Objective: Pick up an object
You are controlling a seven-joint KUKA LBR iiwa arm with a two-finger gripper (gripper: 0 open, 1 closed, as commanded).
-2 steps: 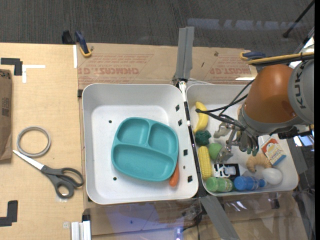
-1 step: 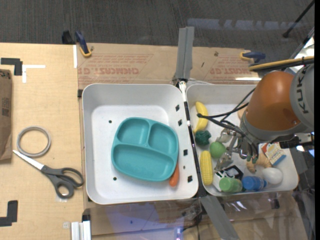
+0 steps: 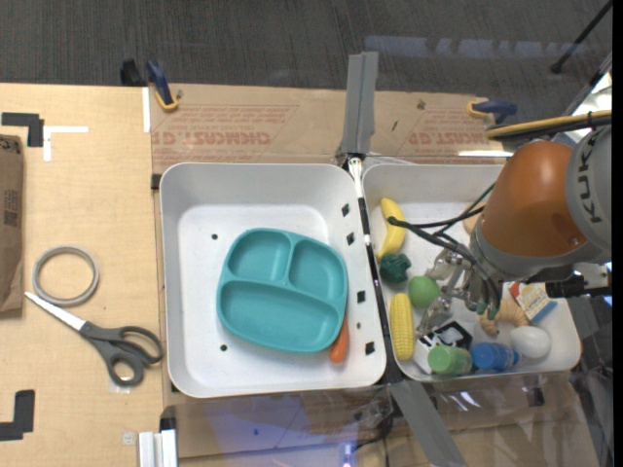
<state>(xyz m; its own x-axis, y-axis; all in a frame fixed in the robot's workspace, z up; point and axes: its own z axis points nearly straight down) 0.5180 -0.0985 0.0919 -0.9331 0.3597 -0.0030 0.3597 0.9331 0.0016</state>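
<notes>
The right bin (image 3: 565, 358) holds several small items: a yellow banana (image 3: 390, 224), a dark green piece (image 3: 394, 269), a green ball (image 3: 423, 290), a corn cob (image 3: 400, 325), a green cylinder (image 3: 449, 360), a blue piece (image 3: 493, 358), a white egg (image 3: 531, 341) and a small printed box (image 3: 533, 302). My gripper (image 3: 459, 305) hangs low over the middle of this bin, just right of the green ball and above a black-and-white item (image 3: 449, 336). Its fingers (image 3: 435, 311) stand open with nothing between them.
The left bin (image 3: 185, 261) bears a teal divided plate (image 3: 284, 290), with an orange carrot (image 3: 339, 343) at the plate's lower right. Scissors (image 3: 107, 341) and a tape roll (image 3: 65, 274) lie on the bench to the left. Cables trail from the wrist across the right bin.
</notes>
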